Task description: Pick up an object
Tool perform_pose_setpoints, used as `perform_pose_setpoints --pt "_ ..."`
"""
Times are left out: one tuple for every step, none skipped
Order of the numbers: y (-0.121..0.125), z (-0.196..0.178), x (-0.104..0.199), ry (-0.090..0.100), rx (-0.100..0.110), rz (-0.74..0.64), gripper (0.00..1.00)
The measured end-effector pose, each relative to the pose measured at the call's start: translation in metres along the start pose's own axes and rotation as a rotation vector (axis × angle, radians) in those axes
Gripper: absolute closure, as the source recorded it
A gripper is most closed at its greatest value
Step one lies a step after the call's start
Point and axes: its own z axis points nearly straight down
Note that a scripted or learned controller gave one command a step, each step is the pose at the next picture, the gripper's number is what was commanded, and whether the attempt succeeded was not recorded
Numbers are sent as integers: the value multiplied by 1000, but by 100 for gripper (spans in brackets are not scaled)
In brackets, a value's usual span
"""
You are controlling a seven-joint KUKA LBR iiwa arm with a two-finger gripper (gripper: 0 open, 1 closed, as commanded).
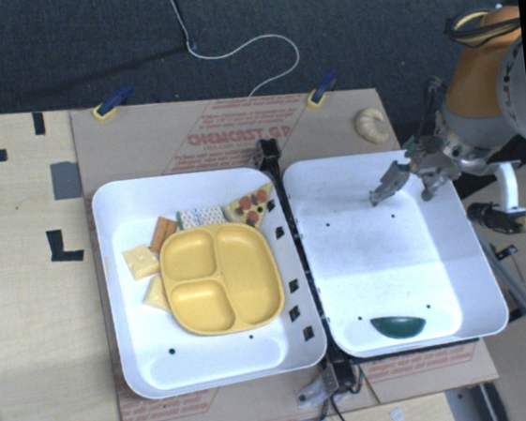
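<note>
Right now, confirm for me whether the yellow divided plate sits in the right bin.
No, the yellow divided plate lies in the left bin, while the right bin holds a dark green object near its front edge.

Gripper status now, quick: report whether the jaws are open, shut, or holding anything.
Gripper: jaws spread open, nothing between them, hovering over the far end of the right bin.

Both bins [216,375] smooth white plastic, slight sheen. Yellow divided tray [222,277] smooth matt plastic. Brown cardboard sheet [226,133] matt, printed red. Tabletop [29,307] pale wood-look, matt. Dark green object [398,325] glossy. Backdrop [55,40] dark cloth-like, rough weave. Arm's orange band [475,82] glossy.
</note>
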Motion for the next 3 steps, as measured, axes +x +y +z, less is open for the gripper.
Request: perform_pose_setpoints --pt "3 -9 0 -3 -14 -3 0" --pt "6 54 6 -2 -9 -5 0" --pt "7 95 8 -5 -14 -6 0"
